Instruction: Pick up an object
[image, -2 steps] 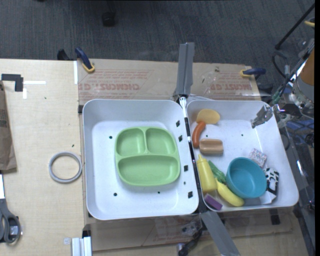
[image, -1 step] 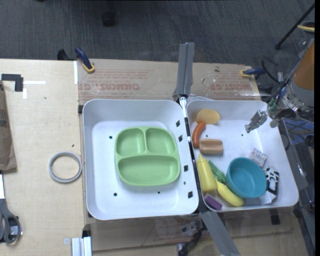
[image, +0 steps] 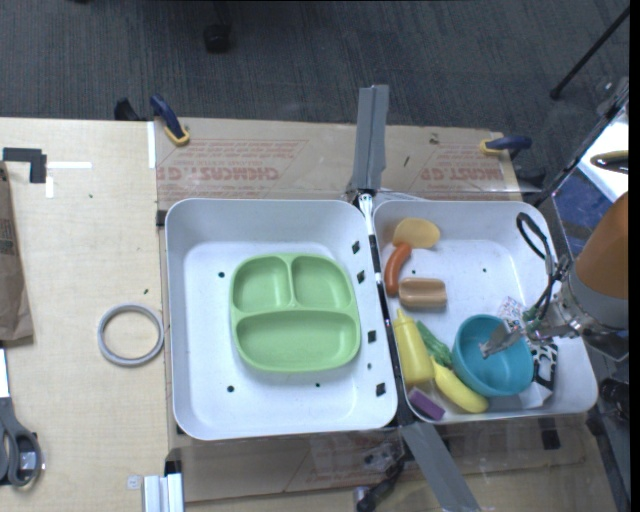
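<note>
Blue bowl near bin's right wall

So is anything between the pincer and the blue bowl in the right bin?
Nothing visible. The pincer is already over the blue bowl, its tip inside the rim. The banana and yellow bottle lie on the bowl's far side, clear of the approach.

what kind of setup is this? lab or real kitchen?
Likely a lab test bench: two white bins clamped side by side on cardboard, toy food such as a banana, and a robot hand over a blue bowl.
</note>
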